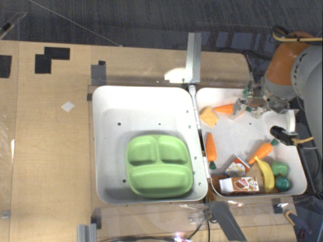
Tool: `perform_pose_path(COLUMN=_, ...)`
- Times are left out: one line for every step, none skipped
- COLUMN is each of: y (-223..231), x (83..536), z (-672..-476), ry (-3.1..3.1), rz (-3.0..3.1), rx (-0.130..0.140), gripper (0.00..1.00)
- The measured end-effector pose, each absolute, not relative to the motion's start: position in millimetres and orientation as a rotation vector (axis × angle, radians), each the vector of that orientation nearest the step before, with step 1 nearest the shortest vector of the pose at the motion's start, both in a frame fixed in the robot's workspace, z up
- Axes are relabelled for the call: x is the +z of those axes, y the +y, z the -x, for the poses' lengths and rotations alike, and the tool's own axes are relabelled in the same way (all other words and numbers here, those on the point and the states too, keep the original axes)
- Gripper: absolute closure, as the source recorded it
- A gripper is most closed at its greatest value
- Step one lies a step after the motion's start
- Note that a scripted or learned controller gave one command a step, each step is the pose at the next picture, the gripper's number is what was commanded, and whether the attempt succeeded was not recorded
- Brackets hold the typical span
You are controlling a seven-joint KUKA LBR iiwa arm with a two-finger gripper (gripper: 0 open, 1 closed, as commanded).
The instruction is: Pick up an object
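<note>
Item: the grey arm (303, 69) with its orange band is reaching in from the right, and its metal two-finger hand (248, 106) is hanging low over the upper part of the right shallow white bin (301, 158). How far the hand is standing open cannot be told, since its tips are blurring into the cluttered metalwork.

Item: a small orange toy carrot (224, 109) is lying level in the upper part of that bin, its thick end touching or just beside the hand's left edge; whether the hand is gripping it cannot be told.

Item: a pale orange wedge-shaped block (209, 117) is sitting just left of and below this carrot, close to the bin's left wall.

Item: a second orange carrot with a green top (211, 149) is lying upright along the left wall, well below the hand.

Item: a third orange carrot (262, 150) is lying slanted nearer the bin's middle right, next to a yellow toy banana (266, 174).

Item: a green round fruit-like piece (280, 168) and a dark teal round piece (283, 184) are resting at the lower right corner, beside the banana.

Item: a small red and white carton (236, 167) and a brown and white box (240, 184) are lying along the lower edge.

Item: a green compartmented plastic tray (159, 166) is occupying the lower middle of the left white bin (111, 135), well apart from the hand.

Item: both bins are resting on the pale wooden tabletop (45, 145).
</note>
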State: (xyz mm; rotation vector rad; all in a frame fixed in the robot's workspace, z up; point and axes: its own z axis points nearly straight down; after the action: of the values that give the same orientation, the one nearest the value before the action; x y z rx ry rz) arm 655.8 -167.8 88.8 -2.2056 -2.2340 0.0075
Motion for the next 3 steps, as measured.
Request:
perform_pose_path(y=-205.2, x=99.3, z=-560.9, ry=-2.127, rz=2.317, rx=-0.005, gripper=0.00)
perform_pose_path(y=-188.4, x=92.4, z=-510.8, ry=-2.135, rz=2.328, rx=-0.018, gripper=0.00)
perform_pose_path(y=-185.4, x=92.8, z=-495.0, ry=-2.206, rz=2.271, rx=-0.021, gripper=0.00)
